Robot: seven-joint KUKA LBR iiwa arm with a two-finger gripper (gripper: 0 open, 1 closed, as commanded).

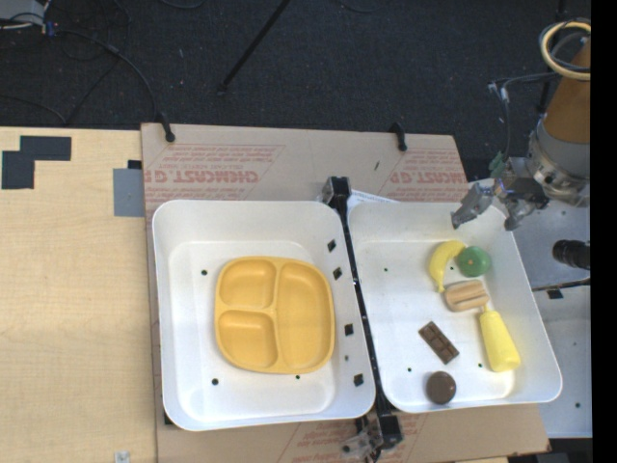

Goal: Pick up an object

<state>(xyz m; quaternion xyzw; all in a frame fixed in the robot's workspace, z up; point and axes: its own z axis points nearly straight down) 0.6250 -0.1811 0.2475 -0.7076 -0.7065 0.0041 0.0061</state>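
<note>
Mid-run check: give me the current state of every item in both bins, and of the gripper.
Yellow divided plate: flat in the left bin, compartments bare.
Banana: lying in the right bin, touching the green round piece.
Green round piece: resting beside the banana.
Tan roll: on its side.
Yellow cob: lying flat.
Brown bar: flat.
Brown disc: flat.
Gripper: over the right bin's far edge, holding nothing.

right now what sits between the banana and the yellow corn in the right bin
In the camera view, a tan bread-like roll lies between the banana and the corn, with a green round piece beside the banana.
</note>
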